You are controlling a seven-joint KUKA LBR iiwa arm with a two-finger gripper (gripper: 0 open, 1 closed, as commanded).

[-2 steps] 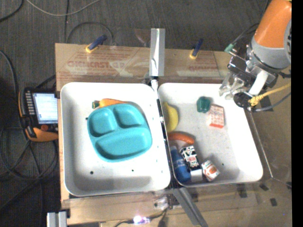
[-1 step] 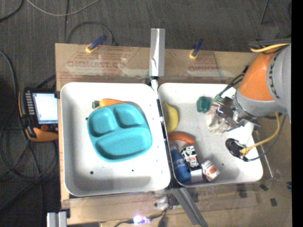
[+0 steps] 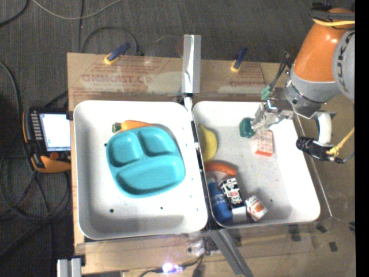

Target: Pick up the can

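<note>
Above the right bin [image 3: 300,172], hand [image 3: 266,119] hovers; can [image 3: 255,207] lies well apart.

You saw two white bins [image 3: 86,154] of smooth plastic with a soft shine. The turquoise tray [image 3: 147,157] was also plastic, smooth and half glossy. The can [image 3: 255,207] looked like metal with a printed glossy label. The blue bottle [image 3: 218,202] was shiny plastic. The tabletop [image 3: 138,77] looked like matt brown cardboard under clear film. The floor [image 3: 57,27] was rough dark carpet.
</note>
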